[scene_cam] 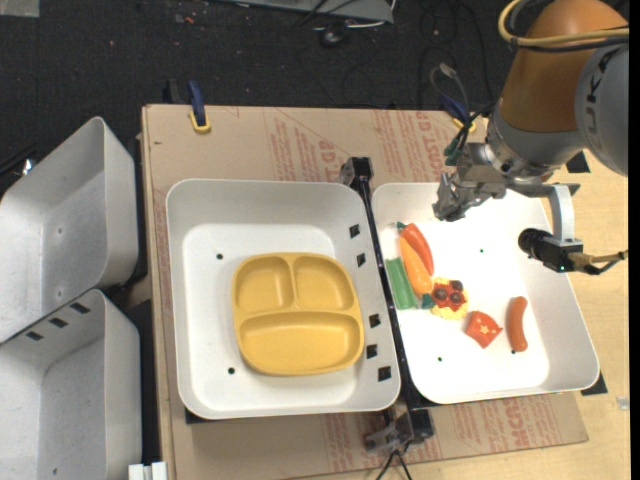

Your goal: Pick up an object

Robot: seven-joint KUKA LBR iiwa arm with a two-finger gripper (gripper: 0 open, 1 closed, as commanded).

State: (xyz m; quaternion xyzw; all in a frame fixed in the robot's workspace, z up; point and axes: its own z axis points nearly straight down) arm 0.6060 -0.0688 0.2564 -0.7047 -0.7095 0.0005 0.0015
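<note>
The gripper (452, 206) hangs over the far left part of the right bin (560, 368), and honestly the view doesn't let anyone tell what state it's in. Nothing shows in its grasp. The toy food sits nearer the camera: an orange carrot (417, 249) just below the gripper, a green piece (400, 282) touching it, then a yellow bit with dark berries (448, 298), a red wedge (482, 329) and a sausage (517, 324). The left bin (190, 268) holds a yellow divided tray (297, 313).

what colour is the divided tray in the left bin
Yellow. The divided tray shows plainly in the camera view, lying flat in the left bin.
</note>
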